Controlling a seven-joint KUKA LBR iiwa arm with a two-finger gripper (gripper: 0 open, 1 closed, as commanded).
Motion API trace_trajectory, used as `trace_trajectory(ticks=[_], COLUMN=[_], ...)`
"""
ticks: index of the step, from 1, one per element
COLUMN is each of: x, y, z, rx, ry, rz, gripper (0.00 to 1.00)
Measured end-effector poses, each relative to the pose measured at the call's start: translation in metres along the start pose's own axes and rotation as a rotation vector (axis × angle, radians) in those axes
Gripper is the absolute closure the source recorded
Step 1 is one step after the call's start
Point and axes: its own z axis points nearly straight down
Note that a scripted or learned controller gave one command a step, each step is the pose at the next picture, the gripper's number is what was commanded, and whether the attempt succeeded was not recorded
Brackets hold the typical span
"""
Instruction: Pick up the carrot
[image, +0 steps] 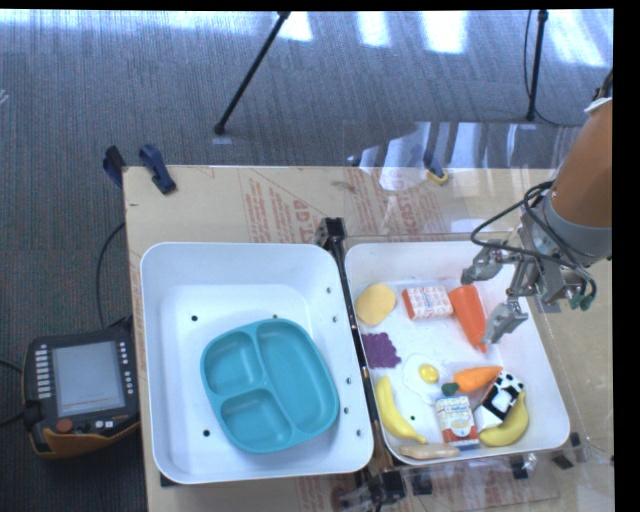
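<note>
Likely carrot (467, 313) feel: light, stiff, smooth plastic; may slip.
Hold: across its thick middle.
Jaws (494, 296): open, straddling carrot, not gripping.

The gripper (490, 300) hangs open over the right bin (555, 385), with the carrot (467, 313) between its fingers. A teal plate (268, 385) lies in the left bin (160, 300).
</note>
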Motion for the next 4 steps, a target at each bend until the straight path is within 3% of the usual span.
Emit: trace_trajectory(ticks=[1, 2, 3, 4], x=[0.017, 0.066, 0.063, 0.084], y=[0.012, 0.020, 0.023, 0.046], z=[0.163, 0.164, 0.153, 0.107], rx=[-0.001, -0.001, -0.002, -0.001], ry=[-0.002, 0.003, -0.002, 0.000], rz=[-0.001, -0.021, -0.027, 0.288], gripper=[0.00, 0.00, 1.00, 1.00])
